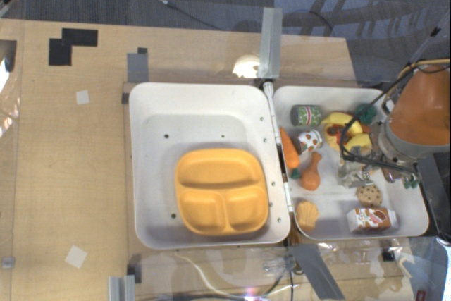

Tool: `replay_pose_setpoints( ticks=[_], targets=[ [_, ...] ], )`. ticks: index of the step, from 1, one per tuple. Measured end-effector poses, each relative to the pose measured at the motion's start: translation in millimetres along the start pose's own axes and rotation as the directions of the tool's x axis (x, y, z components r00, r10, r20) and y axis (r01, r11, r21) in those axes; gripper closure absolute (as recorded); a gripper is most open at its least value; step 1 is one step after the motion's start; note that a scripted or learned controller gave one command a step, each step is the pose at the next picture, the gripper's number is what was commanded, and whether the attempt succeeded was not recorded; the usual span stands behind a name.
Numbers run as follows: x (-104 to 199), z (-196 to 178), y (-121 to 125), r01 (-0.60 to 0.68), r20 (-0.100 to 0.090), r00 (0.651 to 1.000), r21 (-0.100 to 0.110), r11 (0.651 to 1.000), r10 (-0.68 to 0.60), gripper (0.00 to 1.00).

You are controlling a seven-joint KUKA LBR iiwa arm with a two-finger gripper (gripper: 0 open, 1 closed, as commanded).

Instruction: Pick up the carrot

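camera view: the carrot (288, 148) lies in the right bin (420, 222), hard against that bin's left wall, orange body running lengthwise along the wall. it rests on the bin floor and nothing grips it. just beside it, toward the bin's middle, sit a drumstick (311, 173) and a small spotted mushroom piece (309, 141); a green can (306, 115) lies near the bin's far edge.

the arm (423, 116) hangs over the right half of the same bin, orange band and grey wrist covering the view below. the gripper (366, 169) sits low near a cookie (368, 194) and the yellow banana pieces (349, 127), well apart from the carrot. cannot tell whether the gripper is released or clenched; metal parts and cables blur together there. nothing is seen held.

judgement: task not yet done. the carrot is untouched, with the reach across to the left wall, the grasp and the lift all left. the wall and the drumstick crowd the carrot, so a clean approach looks tight.

surface and room: pale wood bench (63, 173) with black tape marks and small paper squares. the left bin (148, 151) holds a yellow divided plate (222, 190). grey carpet lies beyond the bench, and a thin cable crosses it.
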State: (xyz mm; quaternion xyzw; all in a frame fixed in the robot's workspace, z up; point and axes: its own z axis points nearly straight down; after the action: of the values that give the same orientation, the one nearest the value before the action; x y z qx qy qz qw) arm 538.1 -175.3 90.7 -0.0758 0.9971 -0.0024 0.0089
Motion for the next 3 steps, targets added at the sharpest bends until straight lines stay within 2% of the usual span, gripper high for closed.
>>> replay_pose_setpoints(
  ticks=[1,2,3],
  targets=[
    [1.7,-34.4,-31.5,0.428,-0.005,0.904,-0.005,0.904,-0.428,1.0],
    [14.6,-48.0,-28.5,0.765,-0.002,0.644,-0.008,0.644,-0.765,1.0],
    [-37.5,-122.2,-36.0,0.951,0.002,0.31,-0.006,0.31,-0.951,1.0]
  ],
)
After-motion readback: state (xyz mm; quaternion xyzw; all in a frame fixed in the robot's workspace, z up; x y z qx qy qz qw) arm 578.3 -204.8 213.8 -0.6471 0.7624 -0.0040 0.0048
